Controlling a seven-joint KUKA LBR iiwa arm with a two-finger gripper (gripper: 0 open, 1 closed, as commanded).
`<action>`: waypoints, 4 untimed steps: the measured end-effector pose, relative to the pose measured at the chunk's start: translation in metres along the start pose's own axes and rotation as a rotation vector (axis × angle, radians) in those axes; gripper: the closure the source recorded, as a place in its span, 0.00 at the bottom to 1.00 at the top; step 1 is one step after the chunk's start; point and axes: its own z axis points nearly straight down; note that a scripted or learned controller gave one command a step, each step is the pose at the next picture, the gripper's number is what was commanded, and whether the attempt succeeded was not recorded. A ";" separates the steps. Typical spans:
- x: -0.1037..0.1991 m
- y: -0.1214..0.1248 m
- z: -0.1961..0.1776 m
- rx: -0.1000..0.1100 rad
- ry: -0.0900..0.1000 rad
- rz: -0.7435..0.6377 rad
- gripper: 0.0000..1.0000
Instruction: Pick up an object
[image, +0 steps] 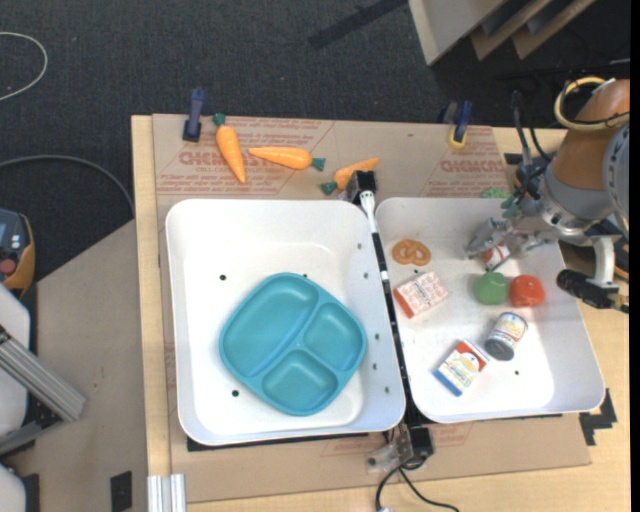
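My gripper (493, 243) hangs low over the back of the right bin (560, 395), on the end of the grey arm with the orange band (590, 110). A small red and white thing (496, 258) lies right at its tip. Whether it is gripped I cannot tell. Just in front of it sit a green ball (490, 289) and a red ball (527, 291). A pretzel (410, 252) and a red and white carton (421, 295) lie to the left. Nearer the front are a small can (506, 336) and a yellow and blue box (461, 367).
The left bin (190, 300) holds a blue divided plate (292, 343). Three toy carrots (231, 152) (283, 157) (352, 172) lie on the cardboard behind the bins. A black divider strip (380, 270) runs between the two bins. Blue and yellow clamps (193, 113) (460, 125) grip the board's far edge.
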 end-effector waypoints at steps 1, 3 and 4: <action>-0.003 -0.001 -0.012 -0.006 -0.014 0.000 1.00; 0.065 0.020 -0.050 -0.010 -0.016 -0.001 1.00; 0.074 -0.026 -0.004 0.005 -0.014 0.008 1.00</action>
